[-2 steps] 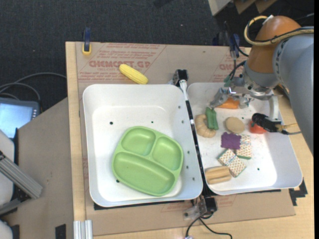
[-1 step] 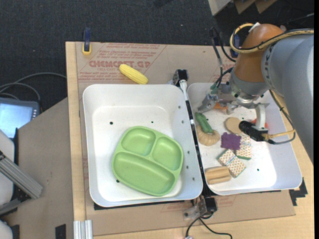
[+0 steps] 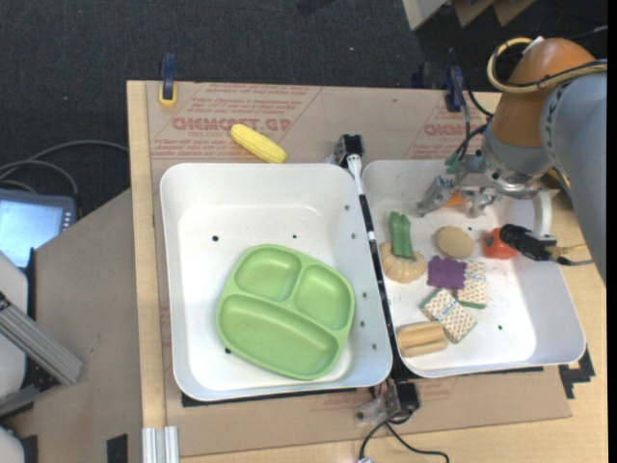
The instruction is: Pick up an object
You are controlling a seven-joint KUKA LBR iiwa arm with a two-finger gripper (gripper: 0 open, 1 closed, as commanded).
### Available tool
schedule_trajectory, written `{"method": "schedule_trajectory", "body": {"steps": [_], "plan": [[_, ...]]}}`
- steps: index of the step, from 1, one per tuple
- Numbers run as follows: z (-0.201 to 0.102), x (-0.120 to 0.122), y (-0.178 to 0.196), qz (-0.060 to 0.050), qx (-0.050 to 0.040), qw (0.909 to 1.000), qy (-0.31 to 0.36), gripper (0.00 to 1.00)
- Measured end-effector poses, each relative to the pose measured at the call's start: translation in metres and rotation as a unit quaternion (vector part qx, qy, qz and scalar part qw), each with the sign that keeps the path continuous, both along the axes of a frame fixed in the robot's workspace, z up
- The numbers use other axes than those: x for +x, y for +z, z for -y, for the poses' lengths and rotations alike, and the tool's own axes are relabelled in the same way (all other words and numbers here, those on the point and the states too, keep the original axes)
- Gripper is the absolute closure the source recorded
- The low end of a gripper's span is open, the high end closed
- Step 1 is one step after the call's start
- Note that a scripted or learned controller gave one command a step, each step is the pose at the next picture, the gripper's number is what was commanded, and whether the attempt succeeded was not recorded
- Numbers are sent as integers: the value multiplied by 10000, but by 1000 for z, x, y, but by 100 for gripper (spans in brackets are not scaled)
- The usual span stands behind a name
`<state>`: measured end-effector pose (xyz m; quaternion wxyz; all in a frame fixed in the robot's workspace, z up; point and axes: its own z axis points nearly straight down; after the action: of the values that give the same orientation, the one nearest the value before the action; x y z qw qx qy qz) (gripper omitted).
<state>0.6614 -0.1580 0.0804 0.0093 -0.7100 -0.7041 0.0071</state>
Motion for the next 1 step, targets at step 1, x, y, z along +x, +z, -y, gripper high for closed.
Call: {"method": "schedule_trajectory", "body": {"steps": [1], "plan": [[11,0,0,17,1,10000,17,0]]}}
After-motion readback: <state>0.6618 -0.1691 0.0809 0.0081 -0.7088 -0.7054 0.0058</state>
